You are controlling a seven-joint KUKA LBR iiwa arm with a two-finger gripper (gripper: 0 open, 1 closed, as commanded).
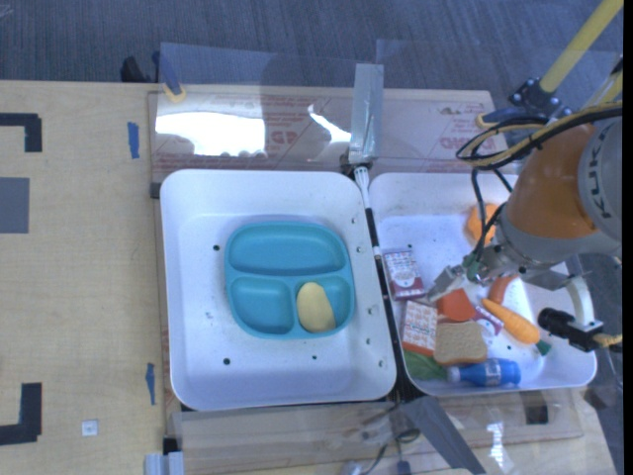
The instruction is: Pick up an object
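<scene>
The right bin [584, 364] holds a heap of small items. Among them are a red-and-white packet [401, 270], a printed card [419, 327], a brown bread slice [461, 343], a blue bottle [485, 373], a carrot [514, 323], a red piece [457, 305] and a green piece [423, 366]. An orange item [479, 222] lies near the bin's far side, partly behind the arm. My gripper [453, 279] hangs low over the middle of this bin, just above the red piece and right of the packet. Nothing is visibly held.
The left bin [188, 265] carries a blue divided plate [287, 250] with a yellow lump [316, 307] in its front right compartment. A clear panel and a metal post [365, 117] stand behind the bins. Black and yellow cables [514, 127] trail above the arm.
</scene>
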